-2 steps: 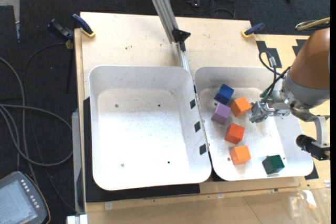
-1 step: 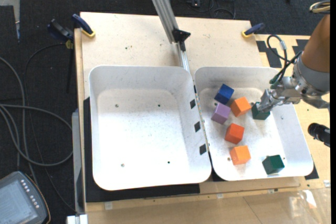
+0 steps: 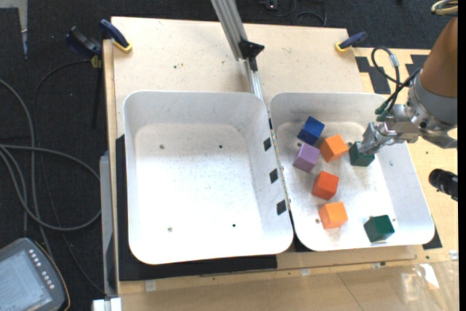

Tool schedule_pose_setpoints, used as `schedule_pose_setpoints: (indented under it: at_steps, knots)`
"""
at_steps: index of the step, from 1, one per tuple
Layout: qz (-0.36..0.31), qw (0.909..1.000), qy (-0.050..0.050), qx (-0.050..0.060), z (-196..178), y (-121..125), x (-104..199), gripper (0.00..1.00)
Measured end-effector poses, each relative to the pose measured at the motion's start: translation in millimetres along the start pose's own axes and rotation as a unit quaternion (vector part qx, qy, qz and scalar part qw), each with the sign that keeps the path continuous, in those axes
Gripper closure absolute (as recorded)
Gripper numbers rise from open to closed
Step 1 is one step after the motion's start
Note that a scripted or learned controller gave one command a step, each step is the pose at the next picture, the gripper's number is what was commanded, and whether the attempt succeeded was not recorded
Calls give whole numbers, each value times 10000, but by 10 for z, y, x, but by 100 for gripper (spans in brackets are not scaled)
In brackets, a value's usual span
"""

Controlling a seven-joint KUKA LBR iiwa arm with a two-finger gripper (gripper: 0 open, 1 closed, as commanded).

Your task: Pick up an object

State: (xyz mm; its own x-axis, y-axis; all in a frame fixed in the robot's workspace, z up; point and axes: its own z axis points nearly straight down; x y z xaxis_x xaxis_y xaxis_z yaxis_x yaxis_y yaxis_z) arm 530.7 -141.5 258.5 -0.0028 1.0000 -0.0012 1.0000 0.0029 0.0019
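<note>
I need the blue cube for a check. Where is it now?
The blue cube lies in the right bin, near its back left corner, just behind the purple cube and the nearest orange cube.

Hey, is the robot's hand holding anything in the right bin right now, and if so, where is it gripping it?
Cannot be told. The hand sits on a dark green block, hiding any grip.

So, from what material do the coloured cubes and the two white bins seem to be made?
The cubes, such as the blue cube and the lilac cube, look like painted wood or hard plastic: flat matte faces, sharp edges, no shine. The left bin and right bin look like thin moulded plastic: smooth white walls with rounded corners.
</note>
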Motion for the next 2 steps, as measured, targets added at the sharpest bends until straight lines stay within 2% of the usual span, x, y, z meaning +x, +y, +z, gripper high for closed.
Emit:
schedule_pose_setpoints:
  at_steps: [1,2]
  knots:
    - [-25,10000,8,3,52,197,593,100]
    - [-24,10000,8,8,194,386,1052,100]
